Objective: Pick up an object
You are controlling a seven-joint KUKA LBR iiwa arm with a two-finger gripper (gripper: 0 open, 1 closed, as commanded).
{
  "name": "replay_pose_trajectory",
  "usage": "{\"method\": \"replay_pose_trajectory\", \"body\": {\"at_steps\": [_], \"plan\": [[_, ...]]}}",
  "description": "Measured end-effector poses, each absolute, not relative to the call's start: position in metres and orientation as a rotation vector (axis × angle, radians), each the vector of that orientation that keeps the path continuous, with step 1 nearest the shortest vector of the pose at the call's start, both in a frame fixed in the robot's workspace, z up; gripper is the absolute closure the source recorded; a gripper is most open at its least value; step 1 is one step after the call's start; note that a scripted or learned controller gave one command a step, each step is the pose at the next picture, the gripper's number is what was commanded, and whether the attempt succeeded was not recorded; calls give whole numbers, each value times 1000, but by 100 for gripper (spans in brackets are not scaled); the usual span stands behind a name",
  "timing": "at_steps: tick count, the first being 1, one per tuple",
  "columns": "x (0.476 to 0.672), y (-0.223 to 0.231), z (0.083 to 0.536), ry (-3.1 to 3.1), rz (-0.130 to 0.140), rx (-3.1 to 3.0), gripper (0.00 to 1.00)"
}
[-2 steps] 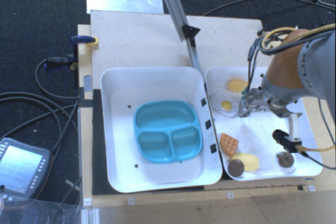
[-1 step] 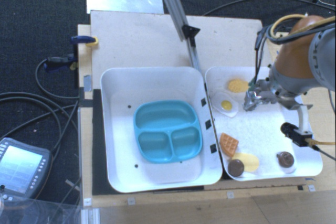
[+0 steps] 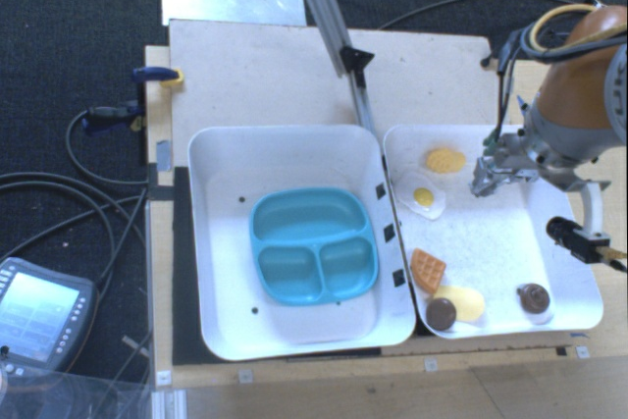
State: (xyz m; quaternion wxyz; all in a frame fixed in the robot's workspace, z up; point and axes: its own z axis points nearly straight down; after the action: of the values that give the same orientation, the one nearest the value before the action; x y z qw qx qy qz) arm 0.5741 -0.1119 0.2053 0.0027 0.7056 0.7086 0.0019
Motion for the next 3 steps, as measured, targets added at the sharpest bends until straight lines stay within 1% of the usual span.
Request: {"method": "replay_pose_trajectory", "body": {"at_steps": [1,2,3], "plan": [[582,-113,268,2222,8,2210,100],[579,-58,271,2233,4,2209,100],[589,-5,257,2235,2,2210,100]]}}
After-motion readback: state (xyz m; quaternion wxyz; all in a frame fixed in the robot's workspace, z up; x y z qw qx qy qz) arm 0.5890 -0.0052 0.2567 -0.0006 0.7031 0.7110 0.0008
